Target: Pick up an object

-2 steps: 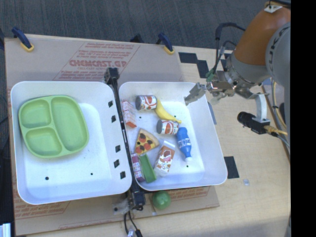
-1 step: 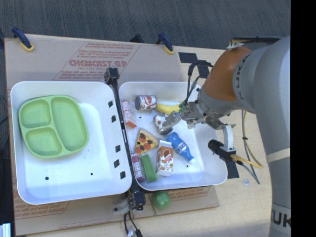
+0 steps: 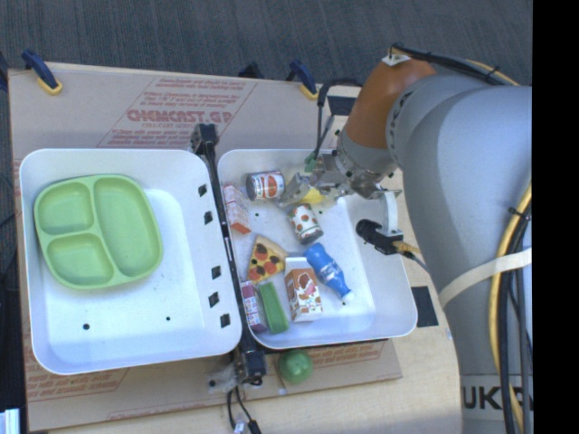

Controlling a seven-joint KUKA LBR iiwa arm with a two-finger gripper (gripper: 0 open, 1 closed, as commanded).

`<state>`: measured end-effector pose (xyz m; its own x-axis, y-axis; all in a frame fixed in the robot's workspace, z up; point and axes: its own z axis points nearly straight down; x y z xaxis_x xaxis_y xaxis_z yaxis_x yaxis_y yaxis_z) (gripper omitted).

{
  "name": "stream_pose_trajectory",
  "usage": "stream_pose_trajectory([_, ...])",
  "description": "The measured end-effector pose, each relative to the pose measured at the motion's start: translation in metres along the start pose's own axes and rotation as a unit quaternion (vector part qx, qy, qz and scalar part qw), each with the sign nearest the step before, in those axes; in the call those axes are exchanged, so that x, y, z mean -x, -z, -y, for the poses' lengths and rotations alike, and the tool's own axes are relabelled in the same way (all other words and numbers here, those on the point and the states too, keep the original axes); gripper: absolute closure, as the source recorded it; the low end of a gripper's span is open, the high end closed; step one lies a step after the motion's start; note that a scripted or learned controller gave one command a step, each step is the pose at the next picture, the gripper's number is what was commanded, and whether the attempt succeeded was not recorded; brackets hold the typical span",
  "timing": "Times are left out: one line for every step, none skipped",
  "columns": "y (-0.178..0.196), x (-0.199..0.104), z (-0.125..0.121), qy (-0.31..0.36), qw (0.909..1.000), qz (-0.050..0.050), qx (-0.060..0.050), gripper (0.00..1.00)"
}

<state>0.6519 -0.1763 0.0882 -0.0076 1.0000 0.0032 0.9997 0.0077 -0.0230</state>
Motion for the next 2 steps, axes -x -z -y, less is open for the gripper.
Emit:
stream_pose_trajectory([0.014, -0.001, -0.004, 0.002, 1.0, 0.001, 0.008, 1.0])
stream_pose_trajectory([0.106, -0.094, 0.0, 0.0, 0.9999, 0.001, 0.012, 1.0])
